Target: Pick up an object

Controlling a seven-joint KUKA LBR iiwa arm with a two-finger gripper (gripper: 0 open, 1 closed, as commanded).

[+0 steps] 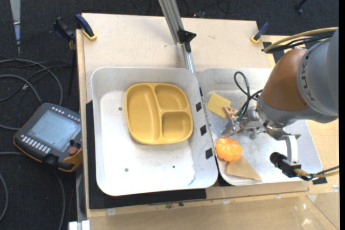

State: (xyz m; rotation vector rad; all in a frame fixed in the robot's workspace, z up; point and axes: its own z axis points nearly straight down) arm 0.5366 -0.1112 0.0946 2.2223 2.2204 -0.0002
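In the right bin [307, 137], a pale yellow flat slice [218, 103] lies at the upper left. A small reddish-brown piece [232, 112] sits just beside it. An orange fruit [229, 149] rests near the bin's front left, with a tan wedge [243, 170] right below it. My gripper [235, 127] hangs low in the bin, between the small piece and the orange fruit. It is close above the fruit and just under the small piece. Nothing shows held in it. The grey arm with its orange band [288, 81] covers the bin's right half.
The left bin [108, 132] holds a yellow three-compartment plate [159, 113]. A slanted metal pole [170, 5] runs down to the ridge between the bins. Cables [243, 86] loop above the gripper. A teach pendant [48, 134] lies on the floor at left.
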